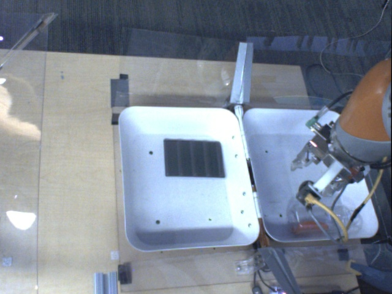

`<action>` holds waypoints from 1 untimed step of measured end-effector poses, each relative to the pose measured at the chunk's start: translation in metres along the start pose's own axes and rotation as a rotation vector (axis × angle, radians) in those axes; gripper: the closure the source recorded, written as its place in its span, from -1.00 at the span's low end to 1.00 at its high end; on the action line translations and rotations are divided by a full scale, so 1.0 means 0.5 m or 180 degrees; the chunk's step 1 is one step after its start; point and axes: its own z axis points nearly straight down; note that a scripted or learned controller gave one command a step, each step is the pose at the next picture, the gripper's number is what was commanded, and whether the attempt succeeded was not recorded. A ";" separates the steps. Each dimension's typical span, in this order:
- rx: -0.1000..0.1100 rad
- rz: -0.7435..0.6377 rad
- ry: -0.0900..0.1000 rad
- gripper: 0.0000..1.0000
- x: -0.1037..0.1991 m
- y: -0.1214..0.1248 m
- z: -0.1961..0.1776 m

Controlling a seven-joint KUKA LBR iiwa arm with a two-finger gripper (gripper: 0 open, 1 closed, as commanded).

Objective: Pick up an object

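The likeliest target, a small red object [305,227], lies low in the right bin [269,170] near its front wall, with something clear and glinting around it that is too faint to name. The tool [304,160] hangs over the same bin, apart from the red object and further back. Nothing shows in its grip, and whether it is apart or together I cannot tell. A dark ribbed rectangle [193,158] lies flat in the left bin [141,188]. By my judgement the pick is not yet made: reaching, closing and lifting are all left.
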 end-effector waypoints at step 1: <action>-0.0002 0.0903 0.0000 -1.00 0.023 0.005 0.008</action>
